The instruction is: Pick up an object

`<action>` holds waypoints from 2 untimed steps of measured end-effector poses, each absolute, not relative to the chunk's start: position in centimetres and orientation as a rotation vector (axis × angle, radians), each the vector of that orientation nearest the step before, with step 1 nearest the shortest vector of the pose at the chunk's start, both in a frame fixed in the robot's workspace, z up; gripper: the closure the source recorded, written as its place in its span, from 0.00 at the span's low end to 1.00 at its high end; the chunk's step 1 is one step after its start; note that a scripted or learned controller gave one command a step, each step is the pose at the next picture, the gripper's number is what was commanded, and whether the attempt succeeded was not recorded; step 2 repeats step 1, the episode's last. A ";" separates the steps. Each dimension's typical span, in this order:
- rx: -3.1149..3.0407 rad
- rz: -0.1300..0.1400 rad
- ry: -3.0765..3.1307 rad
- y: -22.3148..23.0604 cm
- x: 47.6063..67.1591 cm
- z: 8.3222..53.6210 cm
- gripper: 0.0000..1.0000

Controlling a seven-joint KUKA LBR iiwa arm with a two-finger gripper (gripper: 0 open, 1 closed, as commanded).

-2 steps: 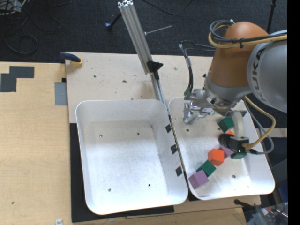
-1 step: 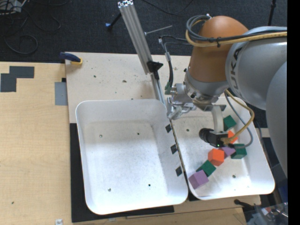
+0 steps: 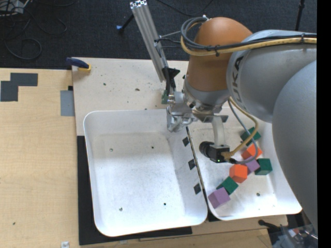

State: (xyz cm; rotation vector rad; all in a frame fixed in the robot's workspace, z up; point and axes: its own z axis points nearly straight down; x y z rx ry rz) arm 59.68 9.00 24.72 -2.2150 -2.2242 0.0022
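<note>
From the overhead camera, the grey arm (image 3: 274, 71) enters from the right, its orange band (image 3: 217, 50) sitting above the wrist. The end effector (image 3: 178, 122) hangs at the far rim of the left bin (image 3: 98, 138), close to the seam where the two bins meet. Whether it is spread or pressed together cannot be told from this angle, and no object is visible between its tips. The left bin's white floor shows a few dark specks. The right bin (image 3: 269, 203) carries the loose blocks, clustered toward its near half: a purple block (image 3: 218, 197) nearest the front, a green block (image 3: 228, 185) touching it, an orange block (image 3: 239, 172) just beyond, a pale purple block (image 3: 252, 165) beside that, and a dark green block (image 3: 264, 166) further right. Another orange block (image 3: 251, 152) and a green block (image 3: 250, 135) lie partly behind cables. All blocks rest well apart from the end effector. A blue-handled clamp (image 3: 78, 63) sits on the desk (image 3: 31, 154) at the far left corner.
</note>
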 end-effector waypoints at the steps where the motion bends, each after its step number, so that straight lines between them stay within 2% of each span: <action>1: -2.216 0.005 -2.225 8.9 59.6 24.8 0.00; 2: -2.216 0.005 -2.225 8.9 59.6 24.8 0.00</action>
